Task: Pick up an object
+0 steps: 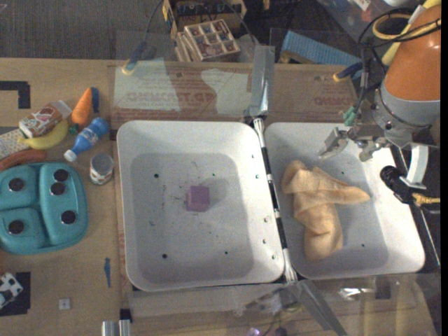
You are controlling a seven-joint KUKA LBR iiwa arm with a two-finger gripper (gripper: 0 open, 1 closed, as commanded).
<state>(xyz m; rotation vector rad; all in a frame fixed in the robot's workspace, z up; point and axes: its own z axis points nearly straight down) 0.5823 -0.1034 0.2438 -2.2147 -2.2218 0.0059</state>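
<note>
A small purple block (pixel 197 198) lies near the middle of the left bin (pixel 140 145). A crumpled tan cloth (pixel 318 205) sprawls across the right bin (pixel 402 257). My gripper (pixel 349 146) hangs over the far part of the right bin, above and to the right of the cloth. Its two fingers are spread apart and open, with nothing between them.
Left of the bins lie a teal tray (pixel 38 205), a small can (pixel 101 168), a blue bottle (pixel 87 138), a carrot toy (pixel 84 105) and a banana (pixel 45 140). Boxes and cables crowd the far side. A metal divider (pixel 269 187) separates the bins.
</note>
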